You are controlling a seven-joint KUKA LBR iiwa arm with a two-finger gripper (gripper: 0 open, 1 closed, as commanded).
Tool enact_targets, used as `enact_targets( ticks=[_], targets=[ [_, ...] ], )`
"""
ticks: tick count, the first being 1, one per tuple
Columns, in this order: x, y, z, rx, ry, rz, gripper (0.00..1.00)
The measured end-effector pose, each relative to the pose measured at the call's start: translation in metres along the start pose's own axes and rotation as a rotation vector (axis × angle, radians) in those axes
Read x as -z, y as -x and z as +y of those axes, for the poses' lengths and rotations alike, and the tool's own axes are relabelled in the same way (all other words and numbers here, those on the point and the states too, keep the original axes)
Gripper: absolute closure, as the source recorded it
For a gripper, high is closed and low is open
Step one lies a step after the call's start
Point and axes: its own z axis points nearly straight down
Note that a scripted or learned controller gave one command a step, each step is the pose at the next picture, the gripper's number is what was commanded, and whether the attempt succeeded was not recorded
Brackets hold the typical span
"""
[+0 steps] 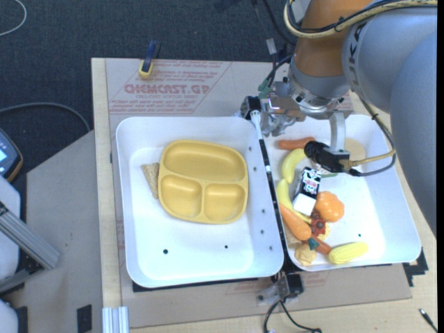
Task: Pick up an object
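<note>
Gripper (275, 122) at the far corner of the right bin (381, 214).
Open or closed cannot be told; a carrot (295, 143) lies just beside it, a banana (286, 179) beyond that.

Glossy yellow plastic tray (203, 181), smooth white plastic bins (139, 220), matt printed cardboard (173, 89) beneath.

Left white bin (187, 248) beside right white bin (383, 214) on brown bench (201, 96)

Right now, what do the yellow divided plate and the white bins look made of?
Yellow divided plate: probably moulded plastic, smooth, semi-matte with soft highlights on rounded rims. White bins: likely thin formed plastic, glossy, judging by rounded corners and sheen.
</note>
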Motion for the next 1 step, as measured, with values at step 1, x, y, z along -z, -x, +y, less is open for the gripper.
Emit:
enact_targets(
  ticks=[1],
  targets=[
    [-0.0056, -0.0446, 0.0164, 0.002, 0.001, 0.001, 1.00]
  ],
)
